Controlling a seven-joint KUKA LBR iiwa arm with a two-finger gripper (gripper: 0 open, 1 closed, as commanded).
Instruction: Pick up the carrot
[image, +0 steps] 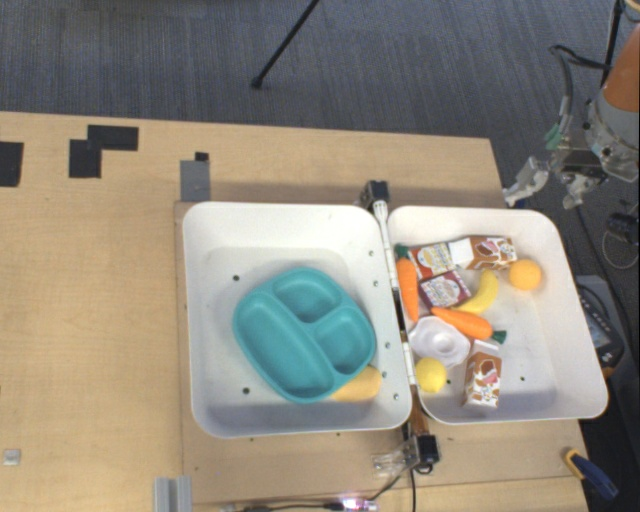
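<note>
Camera view has our hand at the upper right of the frame, its opening unreadable to us, and down-left of it we see the carrot in the right bin, long axis slanting left-to-right.

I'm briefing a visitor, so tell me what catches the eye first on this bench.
The teal divided plate in the left bin stands out most. Next comes the jumble of toy food in the right bin, where two carrots lie near the centre divider. The gripper hangs beyond that bin's far right corner.
</note>
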